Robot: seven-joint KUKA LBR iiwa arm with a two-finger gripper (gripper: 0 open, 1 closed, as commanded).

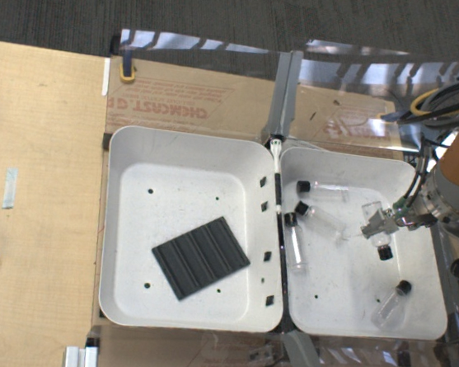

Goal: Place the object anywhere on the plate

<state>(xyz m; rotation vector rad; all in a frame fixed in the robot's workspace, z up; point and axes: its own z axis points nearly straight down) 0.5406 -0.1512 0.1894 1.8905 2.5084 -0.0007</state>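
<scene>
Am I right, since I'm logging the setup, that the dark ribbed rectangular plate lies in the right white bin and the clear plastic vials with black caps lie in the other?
Not quite: it's the reverse. The camera view shows the dark ribbed rectangular plate lying in the left white bin, while the clear plastic vials with black caps lie in the right white bin.

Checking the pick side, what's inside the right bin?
The right bin holds several clear vials with black caps. The gripper hangs over them, covering whatever lies beneath it.
</scene>
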